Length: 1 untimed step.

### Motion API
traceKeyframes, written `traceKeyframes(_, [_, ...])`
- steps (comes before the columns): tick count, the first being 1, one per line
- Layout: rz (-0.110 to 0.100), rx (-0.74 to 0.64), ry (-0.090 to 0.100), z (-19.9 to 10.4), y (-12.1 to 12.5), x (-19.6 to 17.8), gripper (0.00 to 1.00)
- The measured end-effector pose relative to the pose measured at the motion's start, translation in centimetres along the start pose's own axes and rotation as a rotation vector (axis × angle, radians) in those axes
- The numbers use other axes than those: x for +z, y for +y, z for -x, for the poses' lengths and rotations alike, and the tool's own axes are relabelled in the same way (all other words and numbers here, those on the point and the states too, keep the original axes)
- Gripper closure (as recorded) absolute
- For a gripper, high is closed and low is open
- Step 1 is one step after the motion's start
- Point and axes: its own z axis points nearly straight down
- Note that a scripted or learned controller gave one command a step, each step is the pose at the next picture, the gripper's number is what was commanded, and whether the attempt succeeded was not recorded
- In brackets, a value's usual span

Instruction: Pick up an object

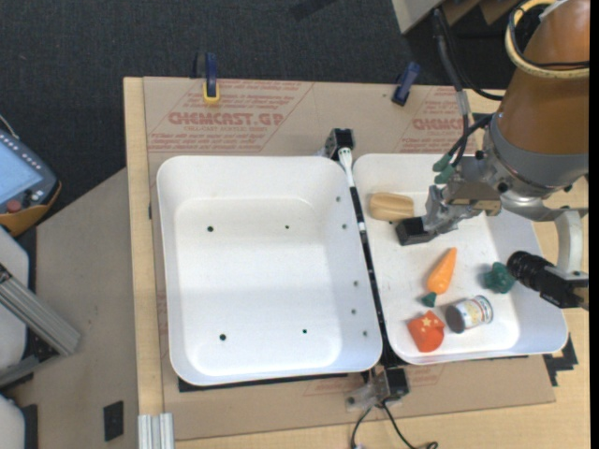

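Gripper point(416, 231) in right bin point(524, 335), beside bread roll point(390, 205); carrot point(442, 268) near. Fingers' state: can't tell.

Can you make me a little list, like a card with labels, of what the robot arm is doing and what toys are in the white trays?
arm: grey arm with orange band, reaching in from the right
gripper: two-finger gripper, low over the right white bin
near gripper: tan bread-shaped block, just beside it
other toys in right bin: orange carrot toy, red tomato-like toy, small grey-capped jar, green lumpy toy
left white bin: white floor with small dark dots
held: can't tell
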Motion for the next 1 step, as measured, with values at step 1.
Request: traceKeyframes(1, [0.012, -0.008, 0.001, -6.21, -1.42, -4.66, 1.0])
